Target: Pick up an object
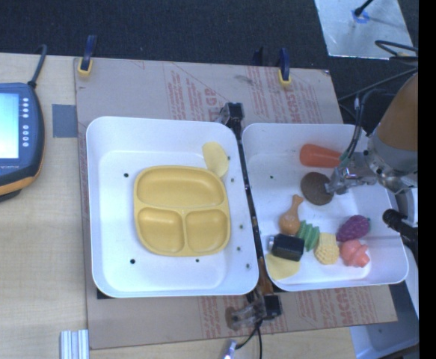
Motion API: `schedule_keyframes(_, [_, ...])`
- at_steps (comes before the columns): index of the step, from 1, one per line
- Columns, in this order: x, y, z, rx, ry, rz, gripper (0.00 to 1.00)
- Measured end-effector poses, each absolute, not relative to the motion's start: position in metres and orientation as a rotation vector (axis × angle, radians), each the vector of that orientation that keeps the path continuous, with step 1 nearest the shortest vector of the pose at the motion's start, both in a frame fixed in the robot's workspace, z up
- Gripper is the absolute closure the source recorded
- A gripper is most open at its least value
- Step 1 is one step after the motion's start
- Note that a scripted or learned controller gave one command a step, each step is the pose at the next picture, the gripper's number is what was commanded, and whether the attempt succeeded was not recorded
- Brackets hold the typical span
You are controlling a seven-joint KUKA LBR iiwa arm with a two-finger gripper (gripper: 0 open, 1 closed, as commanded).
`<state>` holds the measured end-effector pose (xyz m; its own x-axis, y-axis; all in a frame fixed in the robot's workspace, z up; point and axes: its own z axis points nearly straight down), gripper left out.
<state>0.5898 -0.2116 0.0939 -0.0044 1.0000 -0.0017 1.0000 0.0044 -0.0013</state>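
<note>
One gripper (342,179) hangs over the right bin (277,144), just beside a brown disc (316,188) and below the orange carrot (320,155), its state unclear.

Dark carpet floor (165,13) behind a cardboard-topped wooden bench (31,260).

Toys crowding the right bin's (274,137) near half, yellow tray (182,209) filling the left bin's (102,200) middle, far-left corner of the right bin lying open
</note>
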Motion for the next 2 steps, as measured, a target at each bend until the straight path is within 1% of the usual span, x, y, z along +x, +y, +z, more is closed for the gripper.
schedule_keyframes(1, [0.5982, -0.2063, 0.1807, 2.218, 2.226, -0.001, 1.0])
schedule_keyframes(2, [0.5977, -0.2061, 0.1798, 2.219, 2.227, -0.002, 0.0])
